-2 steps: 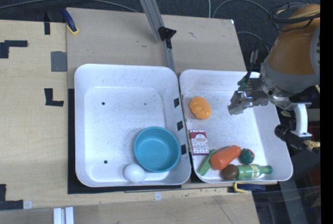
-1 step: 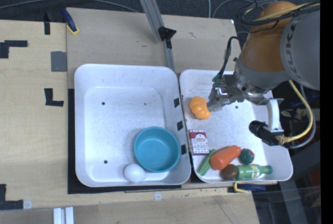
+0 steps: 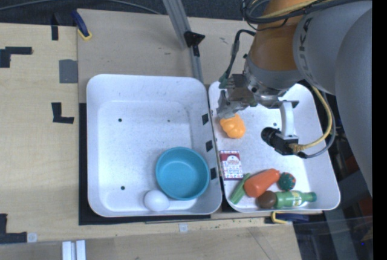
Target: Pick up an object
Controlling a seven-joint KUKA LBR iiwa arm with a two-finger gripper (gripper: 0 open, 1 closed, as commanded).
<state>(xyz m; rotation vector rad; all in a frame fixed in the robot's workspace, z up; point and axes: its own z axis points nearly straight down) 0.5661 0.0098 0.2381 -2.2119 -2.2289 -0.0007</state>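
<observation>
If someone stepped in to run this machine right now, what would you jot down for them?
Gripper: low in the right bin, right above the orange lump. Whether it grips anything cannot be seen.
Right bin also has: small red box, carrot, green bottle, a brown item and a small red-green ball, all at the near end.
Left bin: blue bowl, white ball.
Done: the arm has reached the lump.
Left: grasp, lift, confirm it is held.
</observation>
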